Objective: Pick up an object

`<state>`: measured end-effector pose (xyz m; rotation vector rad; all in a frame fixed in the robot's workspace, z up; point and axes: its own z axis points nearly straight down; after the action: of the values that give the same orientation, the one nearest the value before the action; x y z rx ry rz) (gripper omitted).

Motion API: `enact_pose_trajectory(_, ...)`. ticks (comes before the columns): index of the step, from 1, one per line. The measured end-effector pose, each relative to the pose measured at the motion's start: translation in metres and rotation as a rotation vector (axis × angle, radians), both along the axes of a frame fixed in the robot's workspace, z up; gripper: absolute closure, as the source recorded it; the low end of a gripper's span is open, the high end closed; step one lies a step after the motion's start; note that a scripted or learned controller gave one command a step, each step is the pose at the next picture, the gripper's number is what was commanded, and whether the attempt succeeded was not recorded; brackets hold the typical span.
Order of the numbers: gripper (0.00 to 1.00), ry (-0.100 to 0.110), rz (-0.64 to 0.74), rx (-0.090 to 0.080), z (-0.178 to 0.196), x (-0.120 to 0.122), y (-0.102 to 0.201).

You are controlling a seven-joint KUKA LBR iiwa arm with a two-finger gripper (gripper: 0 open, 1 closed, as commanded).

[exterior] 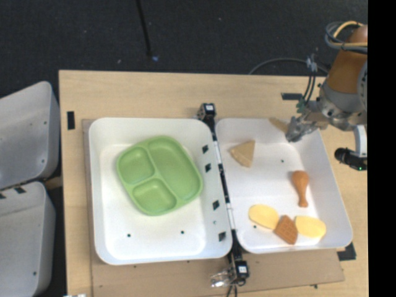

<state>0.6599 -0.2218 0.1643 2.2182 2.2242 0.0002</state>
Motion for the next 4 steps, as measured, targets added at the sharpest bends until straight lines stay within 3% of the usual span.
enact_pose_trajectory(2, 1.0, -0.002, 0.002, -0.001, 0.094, -0.001, 0.005)
enact_pose_trajectory(4, 1.0, 0.007, 0.002, 0.0, 0.084, -0.053, 0.1)
